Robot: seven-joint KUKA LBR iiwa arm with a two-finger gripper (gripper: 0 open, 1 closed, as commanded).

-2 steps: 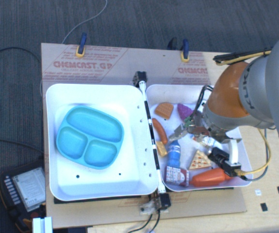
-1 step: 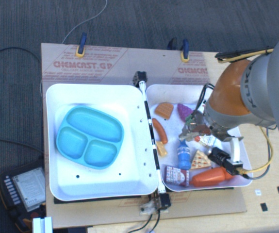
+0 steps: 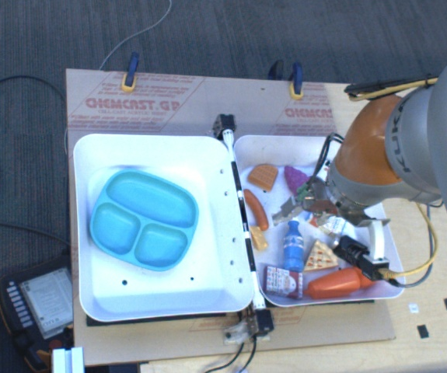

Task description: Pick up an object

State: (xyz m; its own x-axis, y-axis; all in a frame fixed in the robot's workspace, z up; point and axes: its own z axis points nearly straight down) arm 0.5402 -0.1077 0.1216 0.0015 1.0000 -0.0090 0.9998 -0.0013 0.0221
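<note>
The grey arm with its orange band (image 3: 371,150) reaches in from the right of the frame over the right white bin (image 3: 242,155). Its two-finger gripper (image 3: 295,206) hangs in the middle of that bin, just above a small blue plastic bottle (image 3: 293,247); the fingers look spread, pinching nothing. An orange sausage-shaped toy (image 3: 256,208) lies left of it. A blue three-compartment plastic tray (image 3: 144,220) sits in the left white bin (image 3: 130,305).

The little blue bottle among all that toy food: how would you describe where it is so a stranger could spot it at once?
Look at the right-hand white bin, the crowded one under the grey arm. Near its middle stands a small blue bottle with a white label band, between the long sausage on its left and the pizza wedge on its right. It is the one blue item in that bin.
</note>
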